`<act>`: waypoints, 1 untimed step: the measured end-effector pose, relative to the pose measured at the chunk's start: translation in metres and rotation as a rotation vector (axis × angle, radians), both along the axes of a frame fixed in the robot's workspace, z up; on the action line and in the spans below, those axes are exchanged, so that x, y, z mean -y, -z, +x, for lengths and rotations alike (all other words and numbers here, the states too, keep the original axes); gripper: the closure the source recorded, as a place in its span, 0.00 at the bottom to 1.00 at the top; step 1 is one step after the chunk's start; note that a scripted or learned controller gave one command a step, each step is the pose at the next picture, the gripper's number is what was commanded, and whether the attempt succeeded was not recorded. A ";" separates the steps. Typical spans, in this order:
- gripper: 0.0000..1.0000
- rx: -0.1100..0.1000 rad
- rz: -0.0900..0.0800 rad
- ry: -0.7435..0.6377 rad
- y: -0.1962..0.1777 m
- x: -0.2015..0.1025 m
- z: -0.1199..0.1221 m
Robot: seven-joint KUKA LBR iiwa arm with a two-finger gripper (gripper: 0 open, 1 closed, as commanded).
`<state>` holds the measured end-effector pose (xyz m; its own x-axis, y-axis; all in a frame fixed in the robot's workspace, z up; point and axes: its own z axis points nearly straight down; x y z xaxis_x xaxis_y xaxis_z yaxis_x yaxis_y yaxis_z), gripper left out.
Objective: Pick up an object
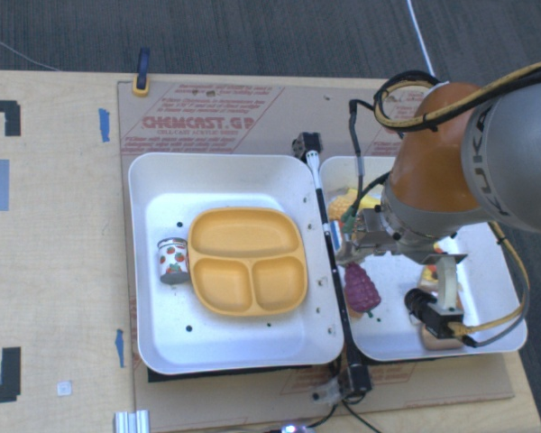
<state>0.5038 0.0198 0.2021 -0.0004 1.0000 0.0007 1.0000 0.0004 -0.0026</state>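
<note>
Camera view, starting at the near edge: a black clip and cable (353, 382) sit at the seam where the two white bins meet. In the right bin (388, 332), a tan object (430, 336) lies at the near right, partly covered by the arm's own fittings. Just left of it, close to the dividing wall, a purple bunch of toy grapes (361, 287) rests on the bin floor. The gripper (356, 246) hangs directly beyond the grapes, at their far end and hard against the same wall. The orange and grey wrist covers it from above, so whether it is released or closed on anything cannot be made out, and nothing is visibly lifted. Farther back in that bin, a yellow item (343, 206) that looks like a toy corn cob lies near the far left corner.

In the left bin (162, 188), a yellow divided plate (248, 262) lies flat in the middle, and a small cup with red markings (172, 260) is touching its left edge.

Beyond both bins, a board printed in red letters (198, 115) lies under them, with a blue clamp (142, 70) at its far left corner.
</note>
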 end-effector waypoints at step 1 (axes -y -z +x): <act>1.00 0.002 -0.001 0.001 0.007 0.072 -0.014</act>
<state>0.4897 -0.0517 0.1949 0.0004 1.0000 0.0002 1.0000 -0.0004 -0.0010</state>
